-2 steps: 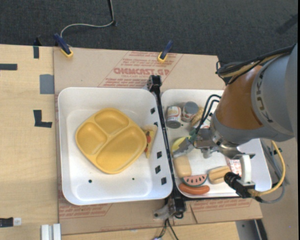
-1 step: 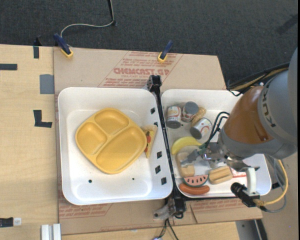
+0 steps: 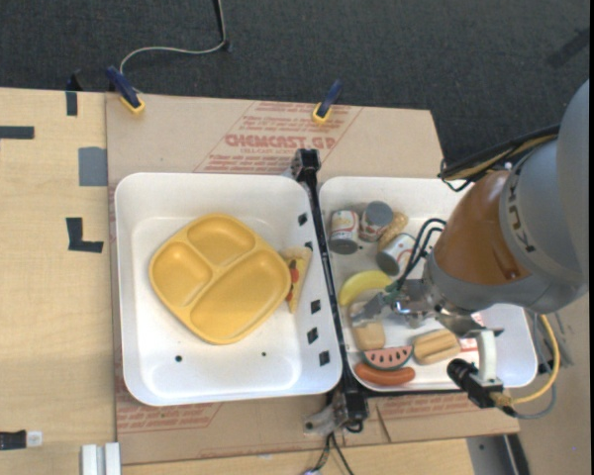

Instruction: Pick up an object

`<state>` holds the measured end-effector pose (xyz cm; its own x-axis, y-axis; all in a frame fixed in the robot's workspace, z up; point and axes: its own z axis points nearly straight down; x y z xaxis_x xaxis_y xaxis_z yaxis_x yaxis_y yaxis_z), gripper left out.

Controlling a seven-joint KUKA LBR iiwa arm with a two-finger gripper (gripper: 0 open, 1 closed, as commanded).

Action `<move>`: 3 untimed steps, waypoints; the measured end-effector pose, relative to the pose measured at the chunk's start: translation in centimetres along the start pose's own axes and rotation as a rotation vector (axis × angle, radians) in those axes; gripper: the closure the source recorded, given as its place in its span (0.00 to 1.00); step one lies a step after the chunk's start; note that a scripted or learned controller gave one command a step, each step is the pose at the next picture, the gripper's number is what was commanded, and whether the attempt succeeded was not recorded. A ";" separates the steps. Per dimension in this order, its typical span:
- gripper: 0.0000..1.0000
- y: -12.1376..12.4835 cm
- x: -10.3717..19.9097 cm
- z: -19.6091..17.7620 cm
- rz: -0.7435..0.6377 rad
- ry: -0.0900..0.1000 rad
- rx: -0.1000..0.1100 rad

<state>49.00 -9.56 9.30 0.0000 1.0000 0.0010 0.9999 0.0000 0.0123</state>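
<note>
here gripper [image 3: 374, 305] hovers, seemingly touching banana [image 3: 364, 286], right bin [image 3: 520, 364].

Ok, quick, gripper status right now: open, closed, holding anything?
Gripper: down in the right bin, over the toy food beside the banana. Whether it is open, shut or holding anything cannot be told from this view.

A brown cardboard sheet with red printed lettering [image 3: 277, 142] covers the pale wooden bench top [image 3: 30, 295]. Beyond the sheet's far edge lies dark grey carpeted floor [image 3: 376, 28], crossed by a thin pale cable [image 3: 193, 49]. Two yellow-and-blue spring clamps [image 3: 126, 88] grip that far edge.
</note>
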 end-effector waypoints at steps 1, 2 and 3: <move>0.00 0.0 -0.2 0.0 -0.003 0.005 0.001; 0.00 0.0 0.0 0.0 0.000 0.000 -0.002; 0.00 0.3 -0.1 0.1 -0.003 0.004 0.002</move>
<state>49.29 -9.66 9.23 -0.0028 1.0000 0.0055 0.9999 0.0027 0.0105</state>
